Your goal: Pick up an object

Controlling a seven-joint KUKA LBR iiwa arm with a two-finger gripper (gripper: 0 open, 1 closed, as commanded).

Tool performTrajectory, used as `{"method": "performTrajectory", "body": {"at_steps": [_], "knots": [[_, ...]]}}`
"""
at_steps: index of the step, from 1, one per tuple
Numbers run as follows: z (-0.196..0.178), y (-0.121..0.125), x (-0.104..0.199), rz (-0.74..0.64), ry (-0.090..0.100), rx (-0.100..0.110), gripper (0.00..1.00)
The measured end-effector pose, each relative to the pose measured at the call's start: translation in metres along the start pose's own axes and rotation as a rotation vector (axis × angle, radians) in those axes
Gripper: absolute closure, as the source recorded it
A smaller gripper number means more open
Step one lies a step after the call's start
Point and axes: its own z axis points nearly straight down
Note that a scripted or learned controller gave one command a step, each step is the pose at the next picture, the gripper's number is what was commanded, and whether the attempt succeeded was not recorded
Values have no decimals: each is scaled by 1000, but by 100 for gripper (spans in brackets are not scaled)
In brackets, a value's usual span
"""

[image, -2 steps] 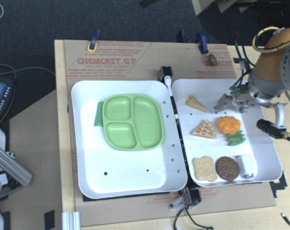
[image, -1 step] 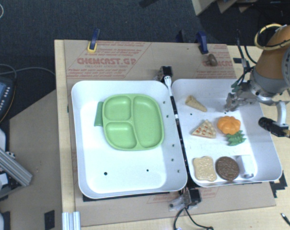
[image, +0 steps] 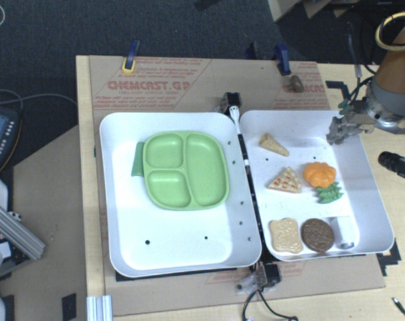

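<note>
The right white bin holds several toy foods: a pale cheese wedge, a pizza slice, an orange fruit with a green leafy piece below it, a slice of toast and a brown round patty. My gripper hangs over the bin's far right part, up and to the right of the orange fruit and well right of the cheese wedge. Nothing is seen in it.
The left white bin holds a green divided plate in its upper middle. A black divider runs between the two bins. Blue and yellow clamps sit on the board's far edge.
</note>
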Motion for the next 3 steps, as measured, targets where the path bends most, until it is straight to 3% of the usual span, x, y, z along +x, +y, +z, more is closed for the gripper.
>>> {"method": "performTrajectory", "body": {"at_steps": [1, 2, 3], "knots": [[-61, -1, -8, 0, 0, 1, 100], [-67, 0, -8, -1, 1, 3, 100], [-65, -24, 28, -3, 5, 10, 100]]}}
